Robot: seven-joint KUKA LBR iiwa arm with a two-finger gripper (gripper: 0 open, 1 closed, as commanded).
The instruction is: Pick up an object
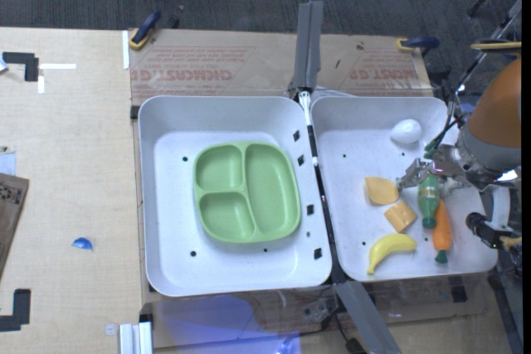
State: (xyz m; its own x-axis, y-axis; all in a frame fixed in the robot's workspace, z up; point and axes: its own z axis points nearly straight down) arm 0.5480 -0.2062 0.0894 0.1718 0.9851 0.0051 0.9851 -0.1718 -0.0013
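Two white bins side by side on the bench. Left bin (166, 261) holding just a green divided plate (247, 192) with three compartments, sitting about in the middle. Right bin (348, 137) holding the small stuff — white egg-like object (406, 130) near the back, two yellow-orange chunks (382, 191) (401, 216), banana (389, 249) at the front, carrot (442, 231) by the right wall. Gripper (425, 178) low over the green bottle (428, 203), right above its cap — can't tell how the jaws stand.
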